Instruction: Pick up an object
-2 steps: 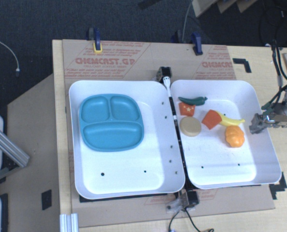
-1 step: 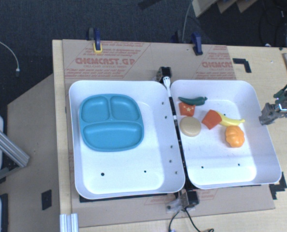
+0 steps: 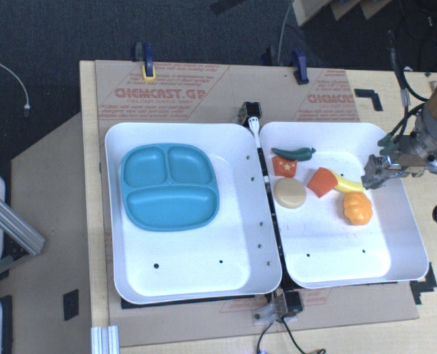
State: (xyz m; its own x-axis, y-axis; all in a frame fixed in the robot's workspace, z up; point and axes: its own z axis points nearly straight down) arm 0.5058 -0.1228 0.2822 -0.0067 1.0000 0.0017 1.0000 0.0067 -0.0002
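The gripper (image 3: 371, 177), finger state impossible to tell, hovers just right of a yellow piece (image 3: 348, 185) and above an orange fruit (image 3: 357, 208); crowded toys risk a glancing, failed grab

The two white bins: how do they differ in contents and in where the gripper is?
The left bin holds one thing, a blue divided plate lying flat; the right bin holds several small toy foods, among them a green pepper, a beige round piece and an orange fruit. The gripper is over the right bin's far right side, away from the left bin. Both are shallow, white and rounded at the corners.
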